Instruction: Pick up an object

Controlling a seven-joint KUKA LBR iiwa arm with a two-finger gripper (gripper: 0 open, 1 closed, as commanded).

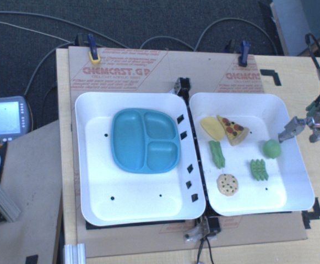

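— What do we have in front of us, starting with the biggest thing?

— We see the bench [121, 65], a brown board clamped at the top, bearing two shallow white bins side by side. The left bin [93, 202] fills the middle-left of the frame; the right bin [292, 186] sits just beside it at centre-right, their rims meeting along a dark seam.

— And inside the left one?

— We find a blue divided plate [146, 141], lying flat in the upper middle of that bin, three compartments showing.

— What about the right bin?

— There we count six small toy foods. In its upper left lie a yellow piece [211, 127] and, touching it on the right, a pizza slice [234, 130]. Below them a green pod [217, 154] lies lengthwise. Lower still, near the bin's bottom left, rests a speckled cookie [227, 184]. A ridged green piece [259, 169] sits right of centre, and a green ball [271, 148] lies above and to the right of it.

— Where is the gripper?

— We see the gripper [287, 132] at the right edge of the frame, over the right bin's upper right rim, pointing down and left. It is near the green ball but apart from it. Nothing lies between its fingers; whether they are spread or closed we cannot tell from this slant.
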